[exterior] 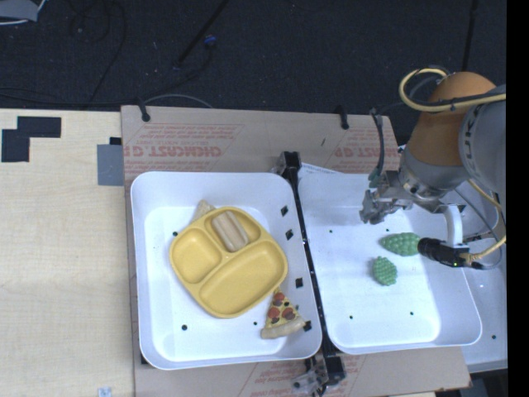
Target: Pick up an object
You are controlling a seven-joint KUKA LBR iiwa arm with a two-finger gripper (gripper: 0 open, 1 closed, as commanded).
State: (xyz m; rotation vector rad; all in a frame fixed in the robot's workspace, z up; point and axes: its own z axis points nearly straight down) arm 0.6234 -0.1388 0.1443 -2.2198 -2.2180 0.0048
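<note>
Pizza slice [282, 318] left bin | bumpy green objects [383, 270] right bin | claw [374, 211] grip unclear

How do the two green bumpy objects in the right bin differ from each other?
The upper green piece is longer and lies crosswise, while the lower green piece is rounder and more compact. The upper one sits closer to the gripper and nearer the bin's right side; the lower one lies nearer the middle of the right bin. Both are green, knobbly, and lie loose on the bin floor, apart from each other.
</note>
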